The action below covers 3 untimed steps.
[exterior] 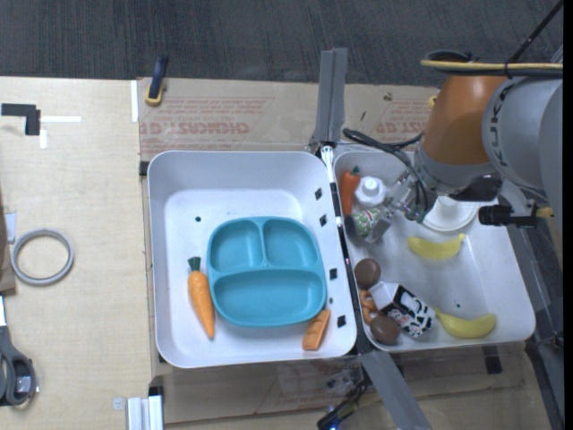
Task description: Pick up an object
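Note:
My gripper [399,201] is low in the right bin [515,280], at its back left. It is right beside a small clear bottle with a white cap [368,210], touching or nearly touching it. An orange item [347,187] lies just left of the bottle against the bin wall. Under the wrist stands a white cup [449,214], with a banana [436,246] in front of it. A second banana [466,325], a black-and-white cow toy [414,312] and two brown balls [367,271] [385,330] lie nearer the front.
The left bin [170,195] holds a teal divided plate [266,271], a carrot [201,298] to its left and an orange piece [316,330] at its front right. A tape ring [40,256] and scissors [13,374] lie on the bench at the left.

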Available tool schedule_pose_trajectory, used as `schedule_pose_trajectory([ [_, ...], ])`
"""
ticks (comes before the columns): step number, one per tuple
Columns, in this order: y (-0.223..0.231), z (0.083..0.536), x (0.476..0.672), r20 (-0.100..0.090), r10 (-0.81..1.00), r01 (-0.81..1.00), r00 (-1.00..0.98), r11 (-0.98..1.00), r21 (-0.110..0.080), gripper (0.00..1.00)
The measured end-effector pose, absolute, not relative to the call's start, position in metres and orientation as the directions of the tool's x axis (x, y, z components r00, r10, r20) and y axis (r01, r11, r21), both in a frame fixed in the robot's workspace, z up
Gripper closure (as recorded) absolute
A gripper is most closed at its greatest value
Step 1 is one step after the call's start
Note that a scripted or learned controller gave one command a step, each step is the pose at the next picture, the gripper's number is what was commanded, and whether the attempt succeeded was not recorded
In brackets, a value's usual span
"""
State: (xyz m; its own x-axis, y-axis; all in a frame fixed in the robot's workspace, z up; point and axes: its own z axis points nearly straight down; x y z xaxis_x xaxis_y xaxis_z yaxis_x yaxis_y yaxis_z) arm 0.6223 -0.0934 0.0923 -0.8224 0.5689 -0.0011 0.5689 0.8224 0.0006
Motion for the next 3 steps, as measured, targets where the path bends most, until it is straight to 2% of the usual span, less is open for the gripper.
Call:
schedule_pose_trajectory([
  [1,-0.207,0.095,0.647,-0.009,0.415,0.415,-0.91,0.91,0.001,0.0],
  [2,-0.101,0.095,0.604,-0.009,0.353,0.353,-0.936,0.936,-0.002,0.0],
  [3,-0.122,0.097,0.489,-0.026,0.352,0.352,-0.936,0.936,0.005,0.0],
])
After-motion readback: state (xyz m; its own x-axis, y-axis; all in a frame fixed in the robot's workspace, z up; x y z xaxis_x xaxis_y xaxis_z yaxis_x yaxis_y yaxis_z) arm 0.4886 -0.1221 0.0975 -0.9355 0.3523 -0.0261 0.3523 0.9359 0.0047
